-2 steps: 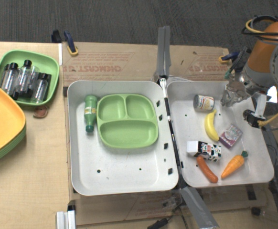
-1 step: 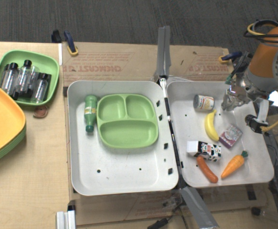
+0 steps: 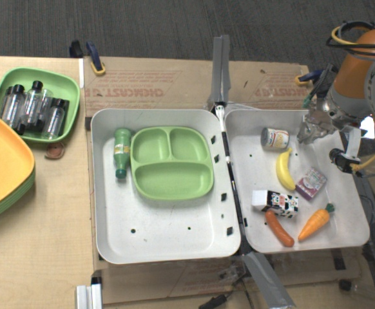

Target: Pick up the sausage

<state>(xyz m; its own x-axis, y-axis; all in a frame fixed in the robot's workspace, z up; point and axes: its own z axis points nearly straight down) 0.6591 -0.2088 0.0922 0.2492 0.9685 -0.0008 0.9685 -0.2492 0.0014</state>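
Camera view looks down on a brown worktop (image 3: 46, 262) with two white bins side by side. The right bin (image 3: 348, 234) has the food toys in it. The sausage (image 3: 279, 229) is a reddish-orange stick that lies near the front edge of this bin, slanted, with one end just under a small black and white milk carton (image 3: 282, 202). A toy carrot (image 3: 314, 223) with a green top lies just beside the sausage, on the side nearer the arm. A yellow banana (image 3: 285, 170) lies in the middle of the bin, a small can (image 3: 276, 138) lies on its side near the back, and a little pink box (image 3: 310, 184) sits next to the banana.

The tool (image 3: 308, 134) hangs over the back right corner of the right bin, close to the can. It is well apart from the sausage, which is at the other end of the bin, toward the front. The banana and the pink box lie between them. I cannot tell if the tool is spread or pressed together, and nothing can be seen in it.

The left bin (image 3: 162, 240) holds a green divided plate (image 3: 172, 162) and a green bottle (image 3: 122, 152) lying just beside it. Off to the left on the worktop sit a green tray of small dark-capped bottles (image 3: 34, 106) and a stack of orange plates (image 3: 4, 172).
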